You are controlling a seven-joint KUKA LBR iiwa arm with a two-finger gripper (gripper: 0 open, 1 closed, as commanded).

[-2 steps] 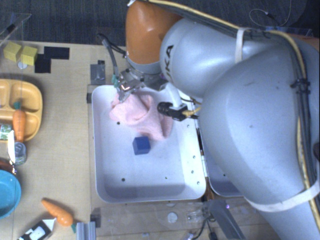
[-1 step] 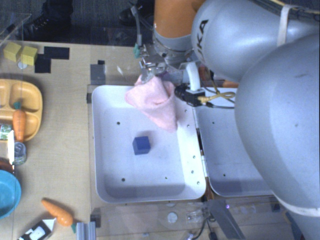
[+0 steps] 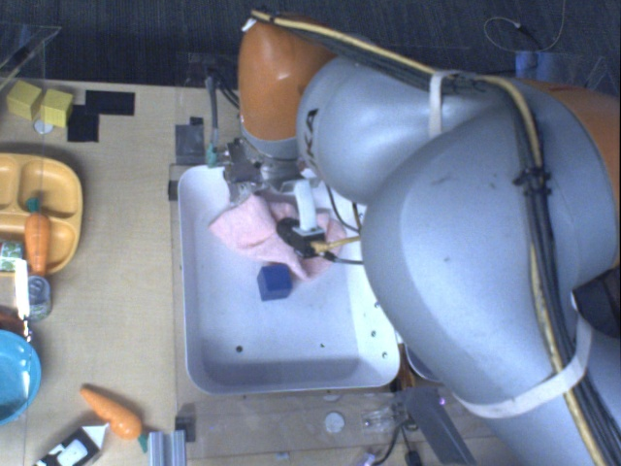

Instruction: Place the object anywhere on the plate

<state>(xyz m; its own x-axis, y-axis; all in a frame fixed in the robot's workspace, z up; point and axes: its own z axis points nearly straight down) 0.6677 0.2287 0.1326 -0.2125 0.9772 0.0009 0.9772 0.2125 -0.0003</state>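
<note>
Looming in from the right, the grey arm (image 3: 466, 221) is covering a large share of the bench. That bulk is the first risk, because I am having to guess where the plate is waiting. The white bin (image 3: 262, 348) is sitting in the middle. The gripper (image 3: 252, 184) is hovering at the bin's far end, directly over the pink cloth (image 3: 245, 231). I cannot tell whether it is open, closed or pinching fabric.

I am taking the cloth as the task's thing. It is lying crumpled near the bin's far wall, and the blue cube (image 3: 276, 282) is sitting just beside its near edge, perhaps touching. A soft heap like this is likely to give up only one fold to a grab, so it may be slipping free on the lift or trailing over the bin's wall. The cube could be getting dragged along with it.

The pale wood-look bench (image 3: 116, 289) is stretching to the left, with dark carpet (image 3: 126, 8) lying beyond it. The bench is bearing a yellow divided tray (image 3: 58, 187) and a blue bowl (image 3: 12, 377). An orange carrot (image 3: 112, 412) is lying near the front edge, well apart from the bin.
</note>
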